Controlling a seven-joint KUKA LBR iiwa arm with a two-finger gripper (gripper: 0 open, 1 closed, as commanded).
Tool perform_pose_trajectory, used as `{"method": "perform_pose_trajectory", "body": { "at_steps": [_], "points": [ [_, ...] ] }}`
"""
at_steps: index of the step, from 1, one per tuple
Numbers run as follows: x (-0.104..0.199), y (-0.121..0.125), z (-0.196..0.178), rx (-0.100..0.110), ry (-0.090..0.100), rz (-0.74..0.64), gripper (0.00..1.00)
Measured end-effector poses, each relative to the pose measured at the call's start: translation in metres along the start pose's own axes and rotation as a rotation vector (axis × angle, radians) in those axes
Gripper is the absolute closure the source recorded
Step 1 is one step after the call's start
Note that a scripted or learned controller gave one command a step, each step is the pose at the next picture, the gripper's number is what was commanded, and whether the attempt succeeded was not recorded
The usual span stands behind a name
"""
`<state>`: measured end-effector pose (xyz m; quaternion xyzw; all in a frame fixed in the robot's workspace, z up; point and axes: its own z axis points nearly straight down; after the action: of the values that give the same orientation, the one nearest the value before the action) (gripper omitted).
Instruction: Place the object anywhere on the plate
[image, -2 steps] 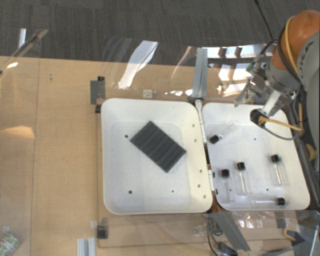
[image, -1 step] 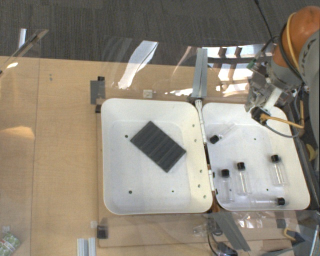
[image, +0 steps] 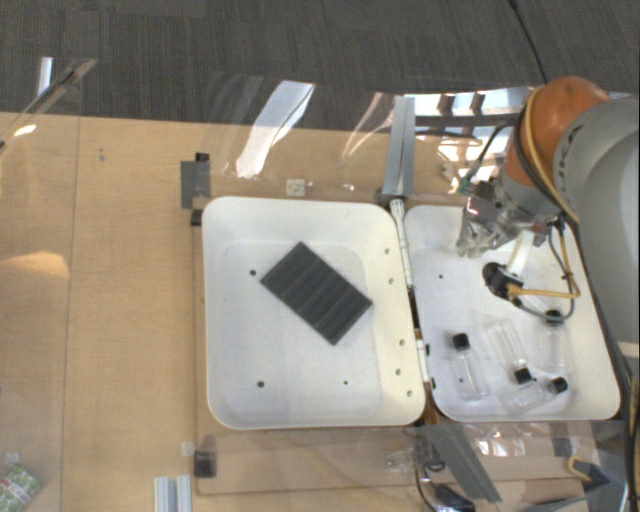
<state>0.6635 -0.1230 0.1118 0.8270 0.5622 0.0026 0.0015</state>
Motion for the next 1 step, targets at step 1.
{"method": "perform_pose_trajectory", "body": {
  "at_steps": [1],
  "points": [
    [-0.0002,-0.0001,0.0002,0.000,0.000,0.000,0.00]
  ]
}}
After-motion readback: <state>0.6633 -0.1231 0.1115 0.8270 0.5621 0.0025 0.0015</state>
